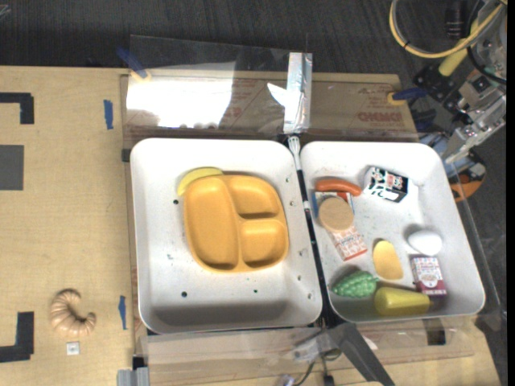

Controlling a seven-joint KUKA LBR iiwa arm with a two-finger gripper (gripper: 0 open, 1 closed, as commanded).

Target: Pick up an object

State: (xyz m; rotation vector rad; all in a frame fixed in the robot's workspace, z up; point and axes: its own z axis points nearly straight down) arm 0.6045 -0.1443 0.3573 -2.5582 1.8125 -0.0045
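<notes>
In the right bin [420,209], a glossy yellow wedge [401,300] lies against the near wall, touching a bumpy green toy [355,284]. The gripper [476,123] is lost among clutter at the far right, and I cannot tell its grip.

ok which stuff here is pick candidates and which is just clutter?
Pick candidates, right bin:
hot dog, black-and-white carton, round cookie, white egg, green veg, yellow corn

Clutter:
yellow divided tray in left bin, croissant on bench
</notes>
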